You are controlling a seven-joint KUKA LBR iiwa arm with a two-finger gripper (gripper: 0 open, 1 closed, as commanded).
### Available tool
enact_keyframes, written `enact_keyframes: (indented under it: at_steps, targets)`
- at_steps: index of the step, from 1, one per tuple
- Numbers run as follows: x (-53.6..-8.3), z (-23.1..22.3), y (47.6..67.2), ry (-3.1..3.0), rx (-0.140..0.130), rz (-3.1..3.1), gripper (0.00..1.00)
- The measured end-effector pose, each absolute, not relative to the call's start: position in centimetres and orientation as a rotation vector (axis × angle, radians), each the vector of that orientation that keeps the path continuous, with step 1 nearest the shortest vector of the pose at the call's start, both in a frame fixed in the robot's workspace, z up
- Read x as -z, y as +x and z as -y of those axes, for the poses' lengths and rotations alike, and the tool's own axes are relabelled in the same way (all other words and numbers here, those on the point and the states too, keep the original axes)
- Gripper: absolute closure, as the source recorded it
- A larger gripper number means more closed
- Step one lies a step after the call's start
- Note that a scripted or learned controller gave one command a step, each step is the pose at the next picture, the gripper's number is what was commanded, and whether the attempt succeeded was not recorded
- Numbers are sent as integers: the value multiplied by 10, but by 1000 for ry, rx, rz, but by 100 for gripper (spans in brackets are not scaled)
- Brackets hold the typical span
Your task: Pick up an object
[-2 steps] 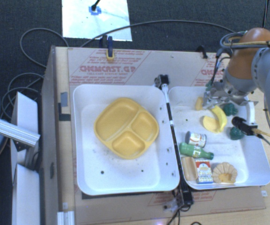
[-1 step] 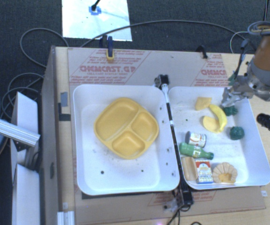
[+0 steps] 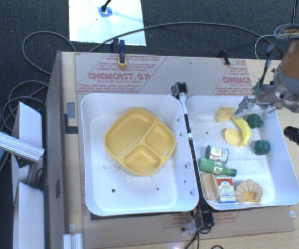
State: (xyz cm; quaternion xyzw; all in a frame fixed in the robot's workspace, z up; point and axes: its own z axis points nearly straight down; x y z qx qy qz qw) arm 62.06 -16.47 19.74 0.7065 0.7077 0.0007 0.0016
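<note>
My gripper (image 3: 257, 109) hangs over the far part of the right bin (image 3: 284, 165), open, with nothing between its fingers. One fingertip (image 3: 241, 108) sits just above a yellow banana (image 3: 242, 127). A dark green broccoli piece (image 3: 254, 121) lies right under the gripper. A pale yellow wedge (image 3: 223, 114) is to the left of the fingertip. Further toward the front lie a second green piece (image 3: 262, 147), a small can (image 3: 218, 153), a green bottle (image 3: 217, 167), a red-and-white carton (image 3: 226, 190) and a tan shell-shaped pastry (image 3: 248, 191).
The left bin (image 3: 100, 191) holds a yellow divided plate (image 3: 139, 141). A black divider rail (image 3: 190, 139) runs between the two bins. Cables and a blue clamp (image 3: 121, 50) lie beyond the bench's far edge.
</note>
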Motion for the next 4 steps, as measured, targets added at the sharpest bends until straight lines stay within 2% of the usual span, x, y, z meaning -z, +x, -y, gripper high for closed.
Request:
enact_keyframes:
  at_steps: [1, 2, 3, 4]
  targets:
    - [-95, 179, 624, 2221, 0, -2223, 0]
    - [-107, 179, 625, 2216, -4, -2221, 100]
    - [-136, 109, 668, 2214, -5, -2226, 100]
    - [-213, 19, 626, 2214, -6, -2226, 100]
